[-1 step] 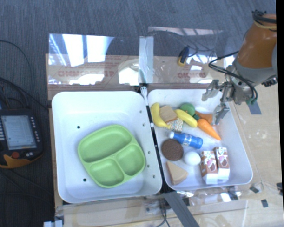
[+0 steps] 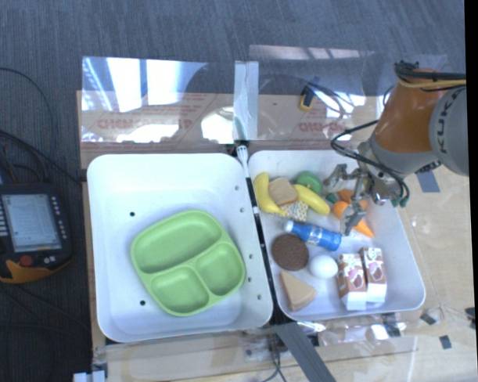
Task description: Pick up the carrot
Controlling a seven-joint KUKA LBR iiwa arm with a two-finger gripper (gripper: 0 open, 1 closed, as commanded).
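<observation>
**Tool hanging over carrot in right bin**

Lying in the right bin near its far right wall, carrot, just beside and partly under the tool. Fingers too blurred to judge, so cannot tell whether apart or together. Sharing that bin: banana, blue bottle, two juice cartons. Sitting in the left bin, green divided plate. Resting beyond the table's left, on dark carpet, a control pendant.

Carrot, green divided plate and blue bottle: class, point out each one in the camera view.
carrot (image 2: 364, 227): camera view, on its orange body.
green divided plate (image 2: 188, 262): camera view, on its centre ridge.
blue bottle (image 2: 319, 237): camera view, on its middle.
</observation>
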